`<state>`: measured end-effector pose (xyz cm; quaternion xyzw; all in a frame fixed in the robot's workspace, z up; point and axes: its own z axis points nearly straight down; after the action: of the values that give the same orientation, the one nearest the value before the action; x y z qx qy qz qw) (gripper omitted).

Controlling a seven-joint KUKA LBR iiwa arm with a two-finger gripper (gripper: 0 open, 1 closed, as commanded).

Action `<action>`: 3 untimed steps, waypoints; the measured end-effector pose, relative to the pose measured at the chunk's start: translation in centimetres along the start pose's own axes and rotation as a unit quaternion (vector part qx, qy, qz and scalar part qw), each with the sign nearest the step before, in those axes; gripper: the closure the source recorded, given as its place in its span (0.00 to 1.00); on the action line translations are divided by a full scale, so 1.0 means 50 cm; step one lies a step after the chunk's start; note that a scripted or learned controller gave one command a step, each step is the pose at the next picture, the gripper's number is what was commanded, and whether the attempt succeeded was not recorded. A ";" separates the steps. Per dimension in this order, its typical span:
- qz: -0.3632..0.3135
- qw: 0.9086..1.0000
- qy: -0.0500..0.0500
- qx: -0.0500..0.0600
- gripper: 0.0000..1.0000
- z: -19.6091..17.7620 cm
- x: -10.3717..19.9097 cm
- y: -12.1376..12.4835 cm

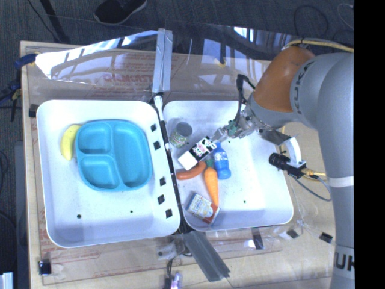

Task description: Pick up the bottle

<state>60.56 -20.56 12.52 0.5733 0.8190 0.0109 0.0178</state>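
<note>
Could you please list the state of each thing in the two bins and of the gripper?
bottle: lying on its side, right bin, not held
carrot: lying flat beside the bottle
can: upright
blue tray: flat in left bin
banana: beside the tray
gripper: low over right bin

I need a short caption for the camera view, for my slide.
KUKA arm's gripper reaching toward the blue bottle in the right bin.

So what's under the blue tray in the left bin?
A yellow banana pokes out from beneath the blue tray's left edge, on the left bin floor. How far it runs under, and anything else beneath, is covered.
</note>
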 end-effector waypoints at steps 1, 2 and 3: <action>0.000 1.000 0.000 0.000 0.00 0.000 0.000 0.000; 0.041 0.999 0.001 0.001 0.00 0.021 -0.001 -0.008; 0.037 0.999 0.000 -0.001 1.00 -0.001 0.001 -0.003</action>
<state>60.40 -20.57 12.55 0.6035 0.7971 0.0120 0.0176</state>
